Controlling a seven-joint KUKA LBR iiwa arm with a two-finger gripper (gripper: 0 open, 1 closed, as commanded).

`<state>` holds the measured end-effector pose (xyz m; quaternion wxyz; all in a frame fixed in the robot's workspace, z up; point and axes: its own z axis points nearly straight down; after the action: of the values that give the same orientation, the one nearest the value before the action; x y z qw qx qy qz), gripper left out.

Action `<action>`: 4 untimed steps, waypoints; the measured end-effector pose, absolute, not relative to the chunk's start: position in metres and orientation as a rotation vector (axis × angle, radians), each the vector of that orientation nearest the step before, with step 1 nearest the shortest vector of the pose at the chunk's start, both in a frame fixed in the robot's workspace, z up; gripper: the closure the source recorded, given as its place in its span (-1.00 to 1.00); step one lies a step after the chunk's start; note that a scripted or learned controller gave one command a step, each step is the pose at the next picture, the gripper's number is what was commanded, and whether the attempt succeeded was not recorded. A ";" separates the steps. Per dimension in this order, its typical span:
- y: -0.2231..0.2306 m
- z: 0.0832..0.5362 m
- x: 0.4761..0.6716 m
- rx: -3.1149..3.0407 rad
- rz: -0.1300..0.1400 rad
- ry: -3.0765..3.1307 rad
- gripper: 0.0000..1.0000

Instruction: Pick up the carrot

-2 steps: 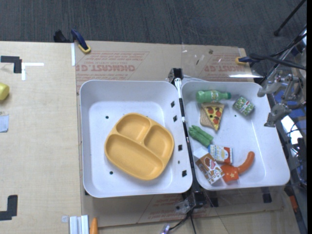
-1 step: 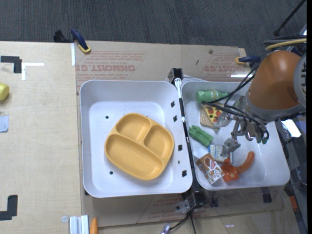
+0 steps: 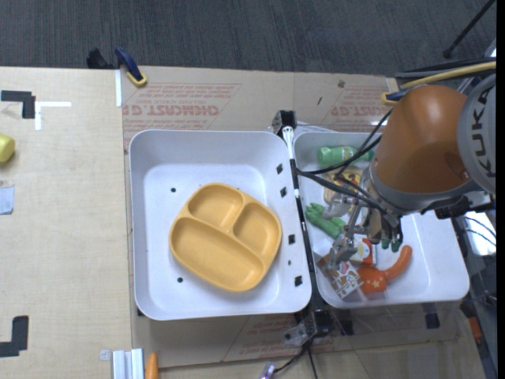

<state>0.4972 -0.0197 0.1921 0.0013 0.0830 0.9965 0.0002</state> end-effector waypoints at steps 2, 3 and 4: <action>0.073 0.192 0.528 -0.242 0.000 3.128 -1.00; 0.208 0.337 0.501 -0.108 0.003 3.133 -1.00; 0.229 0.191 0.487 0.436 -0.003 3.112 -1.00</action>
<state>0.4872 0.2287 0.1915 -0.0005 0.1388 0.9903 -0.0008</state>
